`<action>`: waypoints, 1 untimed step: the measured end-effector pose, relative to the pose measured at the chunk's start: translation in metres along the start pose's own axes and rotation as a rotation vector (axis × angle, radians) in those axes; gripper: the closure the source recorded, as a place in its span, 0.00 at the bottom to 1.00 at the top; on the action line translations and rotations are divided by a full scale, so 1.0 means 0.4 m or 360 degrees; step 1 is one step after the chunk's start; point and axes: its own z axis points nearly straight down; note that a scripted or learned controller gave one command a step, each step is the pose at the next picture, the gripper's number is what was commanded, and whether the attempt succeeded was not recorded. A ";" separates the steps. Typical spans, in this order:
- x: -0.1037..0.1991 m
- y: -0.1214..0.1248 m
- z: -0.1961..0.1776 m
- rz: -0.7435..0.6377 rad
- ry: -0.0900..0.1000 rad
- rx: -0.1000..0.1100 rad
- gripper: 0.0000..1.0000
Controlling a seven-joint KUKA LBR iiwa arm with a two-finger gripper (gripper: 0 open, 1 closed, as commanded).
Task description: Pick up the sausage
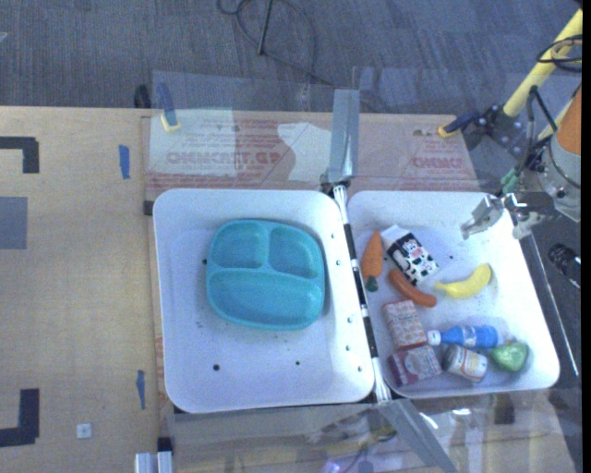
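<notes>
Can (464,363) nearest cam. Sausage (412,288) looks light, stiff, smooth; grab mid-length, w/ carrot (371,258) just beside. Gripper (497,214) state: can't tell.

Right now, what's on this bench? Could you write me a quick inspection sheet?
Surface: wooden bench bearing two white bins, left bin and right bin.
Job's things: sausage lying in the right bin between carrot and banana.
Clutter: blue tray in the left bin; milk carton, bottle, can, two packets, a green item.
Grippers: gripper over the right bin's far corner, apart from the sausage.
Cables: black cable on the floor.
Surroundings: grey floor.
</notes>
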 end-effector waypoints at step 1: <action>0.022 -0.115 0.301 -0.0659 -0.0010 -0.0020 0.00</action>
